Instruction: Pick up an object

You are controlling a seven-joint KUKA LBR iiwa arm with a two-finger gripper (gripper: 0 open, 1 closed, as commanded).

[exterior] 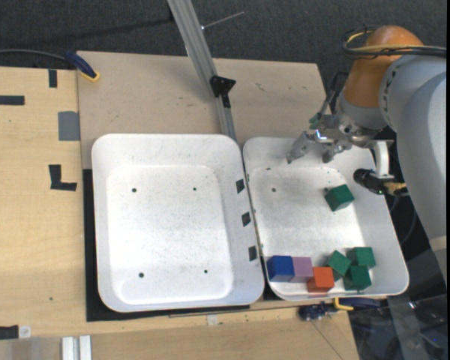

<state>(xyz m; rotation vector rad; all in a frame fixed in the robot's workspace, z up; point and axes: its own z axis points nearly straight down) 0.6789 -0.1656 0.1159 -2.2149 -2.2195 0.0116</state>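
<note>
My gripper [313, 150] hangs over the far edge of the right bin [300, 201], its two fingers spread apart with nothing between them. A lone green block [339, 197] lies on the bin floor a little nearer and to the right of the gripper. Along the bin's near edge sit a blue block [280, 267], a lilac block [302, 267], an orange block [322, 277] and three more green blocks [352, 265] huddled together.
The left bin [165, 223] lies beside the right one, their rims touching. A slanted metal rail [202, 58] runs down to the gap between the bins. The grey arm [412, 103] with its orange band fills the right side.
</note>
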